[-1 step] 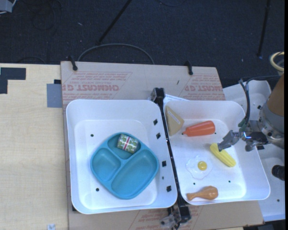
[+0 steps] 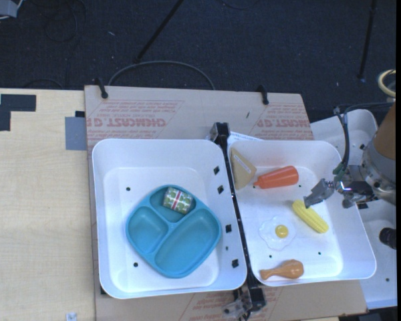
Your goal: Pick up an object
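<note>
Corn (image 2: 311,217) lay untouched in the right bin (image 2: 351,263), just beside the gripper (image 2: 319,196), whose fingers were seen spread and empty, so nothing was lifted yet.

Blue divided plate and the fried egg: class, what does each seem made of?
Blue divided plate: probably moulded plastic, uniform colour with a soft sheen. Fried egg: likely a plastic or rubber toy, flat glossy white with a tidy yellow yolk.

yellow plastic corn cob (image 2: 311,217) – right bin, lying slantwise | orange plastic carrot (image 2: 277,177) – behind it | fried egg toy (image 2: 277,233) – flat | tan drumstick (image 2: 283,270) – front edge
</note>
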`<state>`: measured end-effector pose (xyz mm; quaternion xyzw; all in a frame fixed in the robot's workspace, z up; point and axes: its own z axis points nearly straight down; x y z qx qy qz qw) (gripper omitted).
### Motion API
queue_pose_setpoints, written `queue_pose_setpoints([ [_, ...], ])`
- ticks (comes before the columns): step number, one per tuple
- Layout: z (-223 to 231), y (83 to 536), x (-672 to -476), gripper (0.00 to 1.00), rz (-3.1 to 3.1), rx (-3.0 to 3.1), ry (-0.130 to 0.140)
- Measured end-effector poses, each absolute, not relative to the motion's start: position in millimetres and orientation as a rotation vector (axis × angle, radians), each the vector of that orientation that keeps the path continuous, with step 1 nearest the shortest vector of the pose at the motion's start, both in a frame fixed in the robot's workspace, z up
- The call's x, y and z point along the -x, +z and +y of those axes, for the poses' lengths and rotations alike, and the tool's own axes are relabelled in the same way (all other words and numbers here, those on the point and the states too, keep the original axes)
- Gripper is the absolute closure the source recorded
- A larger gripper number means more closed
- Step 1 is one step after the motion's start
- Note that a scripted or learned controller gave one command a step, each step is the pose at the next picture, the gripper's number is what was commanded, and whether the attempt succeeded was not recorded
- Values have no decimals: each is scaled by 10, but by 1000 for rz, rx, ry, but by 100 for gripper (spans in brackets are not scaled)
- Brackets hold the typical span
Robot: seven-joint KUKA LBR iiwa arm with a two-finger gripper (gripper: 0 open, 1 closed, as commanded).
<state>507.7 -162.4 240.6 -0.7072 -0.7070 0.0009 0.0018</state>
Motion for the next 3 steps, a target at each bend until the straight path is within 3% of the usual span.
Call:
queue_pose_setpoints([
  [3,-1545,889,-5227,0,-2217,2222,1],
])
